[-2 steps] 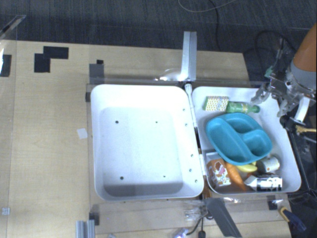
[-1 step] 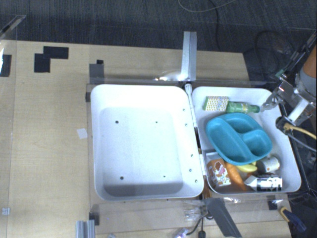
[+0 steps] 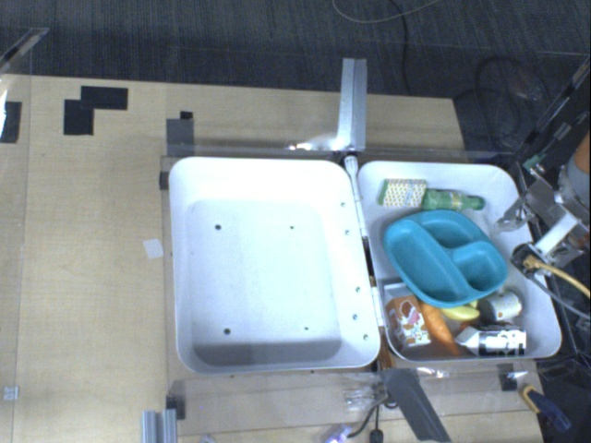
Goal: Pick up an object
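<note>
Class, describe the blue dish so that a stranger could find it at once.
Of the two white bins, take the right bin. The blue dish lies in its middle, tilted over smaller items. It is the largest thing there, the one bright blue piece, split into two compartments.

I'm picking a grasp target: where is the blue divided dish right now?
The blue divided dish lies in the right bin, about mid-bin, tilted, just below the green bottle and above the carrot and banana.

cam: fixed overhead — slanted down | covers both bins [image 3: 263, 178] | distance perhaps moderate
</note>
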`<state>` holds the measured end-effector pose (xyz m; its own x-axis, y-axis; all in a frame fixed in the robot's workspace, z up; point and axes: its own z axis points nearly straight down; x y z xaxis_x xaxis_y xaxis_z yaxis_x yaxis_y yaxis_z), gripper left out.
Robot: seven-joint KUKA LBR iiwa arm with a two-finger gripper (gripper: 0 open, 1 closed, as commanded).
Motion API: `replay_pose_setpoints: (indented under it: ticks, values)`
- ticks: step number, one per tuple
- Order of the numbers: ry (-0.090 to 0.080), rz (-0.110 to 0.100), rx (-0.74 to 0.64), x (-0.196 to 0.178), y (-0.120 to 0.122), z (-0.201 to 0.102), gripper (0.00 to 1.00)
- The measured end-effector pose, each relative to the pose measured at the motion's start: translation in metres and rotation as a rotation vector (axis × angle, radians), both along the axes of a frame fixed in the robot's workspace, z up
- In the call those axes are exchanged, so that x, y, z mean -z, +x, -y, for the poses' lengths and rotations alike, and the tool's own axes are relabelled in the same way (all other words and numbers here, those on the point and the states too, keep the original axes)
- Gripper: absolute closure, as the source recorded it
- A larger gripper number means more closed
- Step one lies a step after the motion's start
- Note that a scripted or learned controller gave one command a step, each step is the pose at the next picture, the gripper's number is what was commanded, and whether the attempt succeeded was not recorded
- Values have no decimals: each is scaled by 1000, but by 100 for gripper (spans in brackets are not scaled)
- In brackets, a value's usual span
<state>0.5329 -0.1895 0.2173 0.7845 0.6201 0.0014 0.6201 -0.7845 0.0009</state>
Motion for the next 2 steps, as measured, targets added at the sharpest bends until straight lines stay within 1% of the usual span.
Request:
replay_pose_setpoints:
  ticks: [1, 2]
  values:
    - [0, 0, 96, -11, -45, 3, 0]
    - [0, -1, 369, 2, -45, 16, 0]
